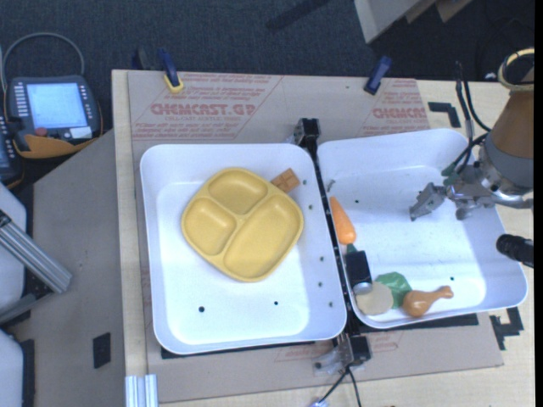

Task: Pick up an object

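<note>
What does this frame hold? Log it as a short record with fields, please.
left bin: yellow divided plate, small brown block at its upper right edge
right bin: carrot, black block, green piece, drumstick, pale round piece
gripper: over right bin, nothing between fingers
task state: no object picked yet

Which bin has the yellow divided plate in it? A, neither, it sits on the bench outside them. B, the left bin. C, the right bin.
B: the yellow divided plate lies inside the left bin, while the carrot lies in the right bin.
</note>
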`<state>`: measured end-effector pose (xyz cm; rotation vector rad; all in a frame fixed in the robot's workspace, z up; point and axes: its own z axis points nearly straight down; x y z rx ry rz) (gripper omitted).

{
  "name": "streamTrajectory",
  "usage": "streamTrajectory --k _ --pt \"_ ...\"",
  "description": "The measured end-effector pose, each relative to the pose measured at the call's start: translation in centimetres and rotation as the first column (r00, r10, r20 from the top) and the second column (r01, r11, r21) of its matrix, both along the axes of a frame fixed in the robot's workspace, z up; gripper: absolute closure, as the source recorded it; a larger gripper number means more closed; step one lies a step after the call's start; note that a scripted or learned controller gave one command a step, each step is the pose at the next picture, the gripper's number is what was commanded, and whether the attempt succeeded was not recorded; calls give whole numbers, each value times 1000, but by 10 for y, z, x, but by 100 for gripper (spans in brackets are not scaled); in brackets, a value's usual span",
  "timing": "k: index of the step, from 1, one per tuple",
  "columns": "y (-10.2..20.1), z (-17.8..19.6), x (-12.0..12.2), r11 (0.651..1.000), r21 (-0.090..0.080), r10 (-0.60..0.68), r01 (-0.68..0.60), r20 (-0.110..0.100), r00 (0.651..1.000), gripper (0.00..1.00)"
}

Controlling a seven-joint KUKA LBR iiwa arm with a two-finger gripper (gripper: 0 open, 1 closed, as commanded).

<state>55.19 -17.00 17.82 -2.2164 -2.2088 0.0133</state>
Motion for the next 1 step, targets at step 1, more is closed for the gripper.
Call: streamTrajectory --k 1 --pt "0 8 3 1000 -3 3 -3 15 1000 0"
